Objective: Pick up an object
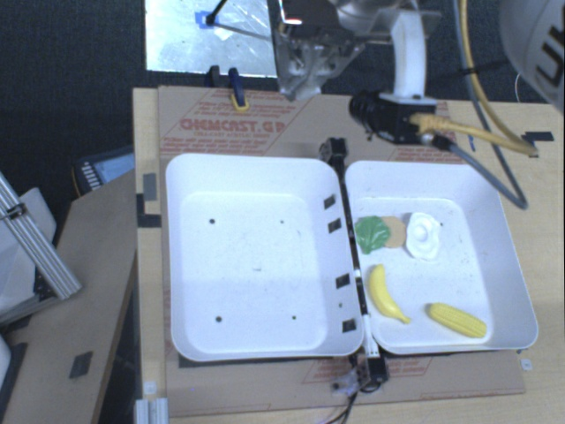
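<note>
Banana (pixel 387 293), the likeliest pick, lies in the right bin (pixel 494 237), near that bin's left wall and towards the front, curving from upper left to lower right. To its right, apart from it, a yellow corn cob (pixel 456 320) rests near the front wall. Further back sit a green leafy piece (pixel 372 232), a tan flat piece (pixel 395 231) touching it, and a white fried egg (pixel 423 235) just beside that. The left bin (pixel 252 263) shows a bare white floor with a few small dark dots. Both bins stand side by side on a brown cardboard sheet (pixel 229 126) printed in red, which covers a pale wooden bench (pixel 97 237); black clips (pixel 335 228) run down the seam between the bins. Behind the bench a shiny metal plate (pixel 190 20) lies on dark carpet, and an aluminium rail (pixel 31 237) slants at the left edge. Yellow and grey cables (pixel 477 140) trail across the back right corner. The gripper (pixel 298 82) hangs high above the back edge of the bench, well apart from every object, holding nothing; whether it is open or closed I cannot tell.
</note>
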Motion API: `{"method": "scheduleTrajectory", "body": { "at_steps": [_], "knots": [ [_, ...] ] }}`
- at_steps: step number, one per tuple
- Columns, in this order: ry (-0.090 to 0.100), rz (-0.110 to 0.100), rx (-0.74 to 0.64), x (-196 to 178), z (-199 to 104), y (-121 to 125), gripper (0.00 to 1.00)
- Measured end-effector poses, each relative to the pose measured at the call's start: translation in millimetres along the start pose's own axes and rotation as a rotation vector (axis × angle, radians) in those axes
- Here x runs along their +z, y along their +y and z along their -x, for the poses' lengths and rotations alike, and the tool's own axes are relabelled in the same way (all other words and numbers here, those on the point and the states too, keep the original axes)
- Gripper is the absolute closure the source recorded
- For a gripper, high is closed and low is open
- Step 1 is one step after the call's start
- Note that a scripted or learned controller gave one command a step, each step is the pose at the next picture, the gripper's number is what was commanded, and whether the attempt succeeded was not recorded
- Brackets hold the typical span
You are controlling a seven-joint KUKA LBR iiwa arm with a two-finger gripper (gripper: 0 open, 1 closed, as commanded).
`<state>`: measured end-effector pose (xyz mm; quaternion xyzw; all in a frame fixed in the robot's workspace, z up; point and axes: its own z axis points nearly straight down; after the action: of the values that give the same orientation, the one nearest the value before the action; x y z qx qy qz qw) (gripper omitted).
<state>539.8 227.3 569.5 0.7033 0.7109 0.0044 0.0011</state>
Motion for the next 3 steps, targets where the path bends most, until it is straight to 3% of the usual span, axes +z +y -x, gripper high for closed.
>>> {"method": "scheduleTrajectory", "body": {
  "at_steps": [1,2,3],
  "knots": [
    [0.0,-0.001,0.0,0.5,0.0,-0.1,0.0],
    [0.001,0.002,-0.002,-11.3,-0.1,0.2,1.0],
    [-0.005,-0.012,0.005,36.3,-8.0,-55.6,1.0]
  ]
}}
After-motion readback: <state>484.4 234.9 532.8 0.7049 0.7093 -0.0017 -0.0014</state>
